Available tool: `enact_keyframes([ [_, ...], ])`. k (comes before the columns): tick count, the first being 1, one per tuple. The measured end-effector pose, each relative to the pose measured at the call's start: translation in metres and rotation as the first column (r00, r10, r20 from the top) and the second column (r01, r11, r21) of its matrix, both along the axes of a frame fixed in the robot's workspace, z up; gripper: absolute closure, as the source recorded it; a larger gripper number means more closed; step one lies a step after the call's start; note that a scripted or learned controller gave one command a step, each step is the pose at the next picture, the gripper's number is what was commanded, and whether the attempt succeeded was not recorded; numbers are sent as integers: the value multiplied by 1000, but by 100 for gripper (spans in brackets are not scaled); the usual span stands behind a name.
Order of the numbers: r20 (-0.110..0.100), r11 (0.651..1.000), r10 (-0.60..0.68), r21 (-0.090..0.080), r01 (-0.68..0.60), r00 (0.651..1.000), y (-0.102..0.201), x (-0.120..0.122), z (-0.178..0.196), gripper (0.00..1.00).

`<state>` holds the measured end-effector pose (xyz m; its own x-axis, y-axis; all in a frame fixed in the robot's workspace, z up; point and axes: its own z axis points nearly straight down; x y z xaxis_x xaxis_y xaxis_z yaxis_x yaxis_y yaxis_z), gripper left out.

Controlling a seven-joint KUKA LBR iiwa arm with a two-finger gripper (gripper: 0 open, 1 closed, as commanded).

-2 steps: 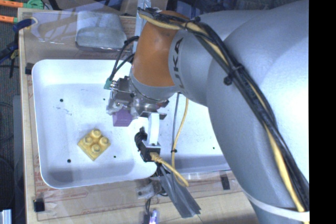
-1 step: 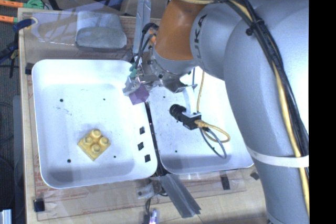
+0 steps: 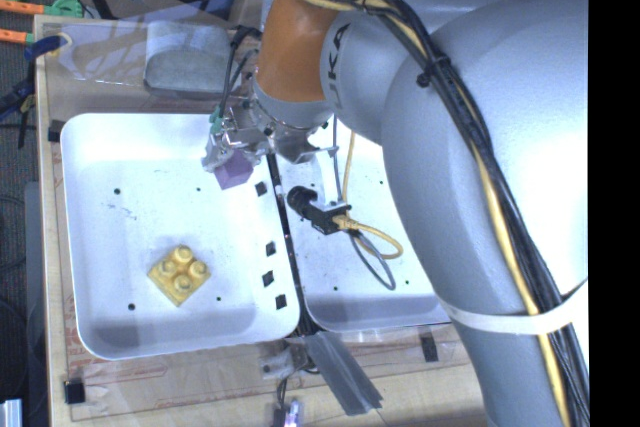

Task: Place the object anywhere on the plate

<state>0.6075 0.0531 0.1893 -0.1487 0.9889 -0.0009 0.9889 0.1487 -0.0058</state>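
Camera view: studded yellow block [image 3: 180, 274] (glossy plastic) in smooth white bin [image 3: 90, 215]

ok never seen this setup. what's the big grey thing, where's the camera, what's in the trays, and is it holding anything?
The big grey shape is a robot arm with an orange band just above its wrist. It reaches in from the right of the picture. The one camera is fixed above the bench and looks down at a slant.

Below it sit two shallow white bins side by side. The left bin holds a yellow toy plate with studs, lying flat near the bin's front. At the tip of the arm is the gripper, over the back right part of the left bin. A small purple block sits right at its tip; it looks held, but I cannot tell for sure from this angle.

The black part with a yellowish cable loop, over the right bin, looks like part of the arm's own wiring.
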Motion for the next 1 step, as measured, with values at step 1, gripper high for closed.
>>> enact_keyframes([
  [1,0,996,-84,-1,84,996,97,-24,18,100],
])
